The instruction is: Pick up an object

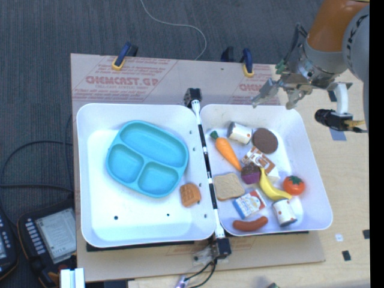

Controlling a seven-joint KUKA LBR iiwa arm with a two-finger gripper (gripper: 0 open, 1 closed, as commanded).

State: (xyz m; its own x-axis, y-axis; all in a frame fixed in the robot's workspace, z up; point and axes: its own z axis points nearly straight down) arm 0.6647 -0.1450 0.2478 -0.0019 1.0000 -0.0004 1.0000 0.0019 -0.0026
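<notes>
Claw point(279, 96) open, empty, above right bin's point(312, 155) far rim; food pile point(258, 167) lies nearer, slightly left, below it.

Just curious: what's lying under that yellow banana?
The banana lies across a purple piece and a white item. Whatever is directly beneath it is covered.

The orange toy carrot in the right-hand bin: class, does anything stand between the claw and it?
Nothing visible blocks it from above. The claw hangs open above the far rim of the right-hand white bin, and the orange toy carrot lies uncovered at the pile's left edge. A small white cylinder lies close beside its green end.
</notes>
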